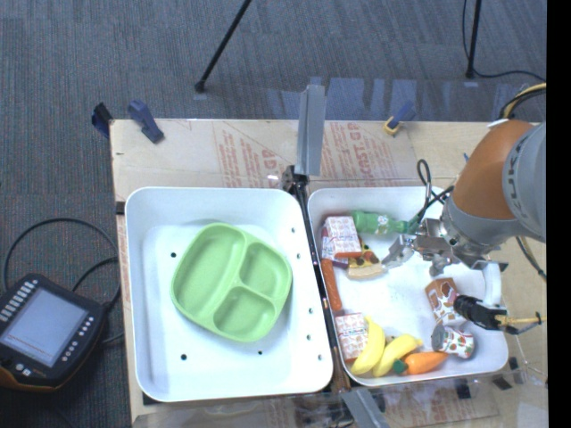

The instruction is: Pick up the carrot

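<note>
The carrot is orange with a green top and lies along the front wall of the right bin, just right of two bananas. My gripper hangs over the middle of that bin, well behind the carrot and apart from it. It is open with nothing between its fingers; the left finger sits close to a pizza slice. The grey arm with its orange band comes in from the right.
The right bin also holds a green bottle, two red-and-white cartons, a long sausage by the left wall, and two small packs right of the carrot. A green divided plate lies in the left bin.
</note>
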You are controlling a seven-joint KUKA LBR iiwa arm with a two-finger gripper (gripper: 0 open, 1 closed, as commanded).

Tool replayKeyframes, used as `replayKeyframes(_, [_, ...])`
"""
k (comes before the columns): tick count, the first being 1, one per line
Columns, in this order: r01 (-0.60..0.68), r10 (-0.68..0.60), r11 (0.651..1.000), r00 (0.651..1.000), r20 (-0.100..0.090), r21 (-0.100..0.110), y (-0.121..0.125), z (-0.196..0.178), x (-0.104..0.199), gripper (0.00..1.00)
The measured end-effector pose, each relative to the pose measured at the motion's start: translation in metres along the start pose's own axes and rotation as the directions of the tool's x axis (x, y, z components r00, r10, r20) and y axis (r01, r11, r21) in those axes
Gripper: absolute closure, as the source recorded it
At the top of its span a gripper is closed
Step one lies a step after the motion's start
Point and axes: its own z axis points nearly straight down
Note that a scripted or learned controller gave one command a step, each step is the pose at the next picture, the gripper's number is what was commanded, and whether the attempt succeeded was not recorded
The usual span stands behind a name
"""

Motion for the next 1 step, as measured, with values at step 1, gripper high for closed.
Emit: replayKeyframes(1, [0.005,-0.005,1.000,1.000,0.000,0.004,-0.0003,-0.0085,0.0012,1.00])
